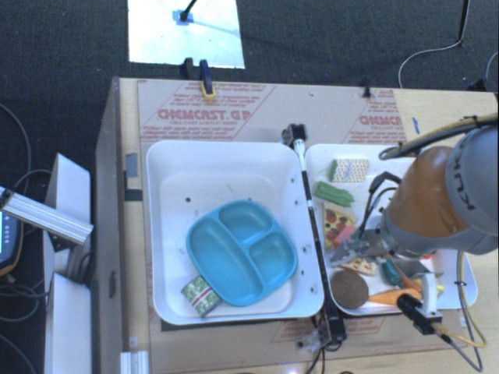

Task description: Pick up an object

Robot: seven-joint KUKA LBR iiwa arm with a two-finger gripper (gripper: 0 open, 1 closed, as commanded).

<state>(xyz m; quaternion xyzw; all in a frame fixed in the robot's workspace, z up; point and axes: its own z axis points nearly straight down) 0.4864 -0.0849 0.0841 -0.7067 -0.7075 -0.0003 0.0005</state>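
While hovering low over the right bin (468, 287), pincer (352, 244) sits among a pile of toy food, metal tips aimed leftward at the pizza slice (338, 226). Hard to tell whether clenched or released; tips too small and cluttered to read, nothing clearly held. Likely target lying just left and slightly far of the tips, long axis running near to far. Close by: green pickle-like piece (334, 194) farther off, checkered block (348, 170) beyond that, brown round cookie (350, 288) just near of the tips, orange carrot (394, 294) to the near right. Over in the left bin (168, 209), well apart: blue divided plate (242, 252) and small green-and-red packet (199, 294) at its near edge. Both bins resting on a cardboard-covered surface (234, 111).
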